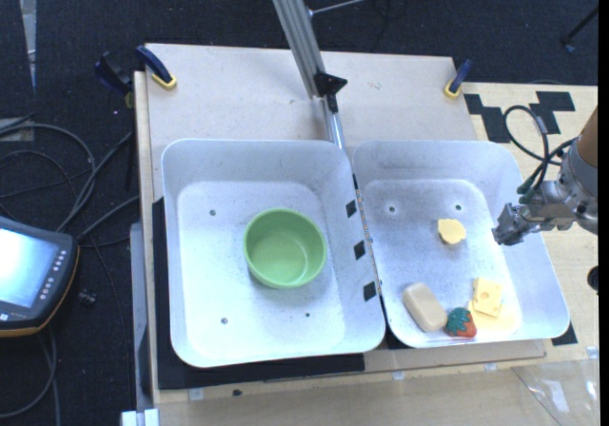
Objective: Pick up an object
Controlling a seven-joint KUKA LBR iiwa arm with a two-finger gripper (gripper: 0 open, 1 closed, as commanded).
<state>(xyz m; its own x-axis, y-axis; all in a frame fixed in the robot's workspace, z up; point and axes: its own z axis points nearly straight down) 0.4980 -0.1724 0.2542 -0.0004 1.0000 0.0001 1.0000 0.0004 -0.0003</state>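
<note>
The right bin (419,177) holds a small yellow lump (452,231) near its middle. Along its front lie a beige oblong block (424,306), a red and green strawberry toy (461,322) and a yellow cheese wedge (489,300). My gripper (507,225) hangs over the bin's right rim, right of the yellow lump and above the cheese wedge. Nothing shows between its fingers.
The left bin (190,177) holds a green bowl (284,248) at its middle. A metal pole (297,20) slants down from the top to the bins' shared rim. Clamps sit at the bench's back corners, and a tablet (29,272) lies at the far left.
</note>
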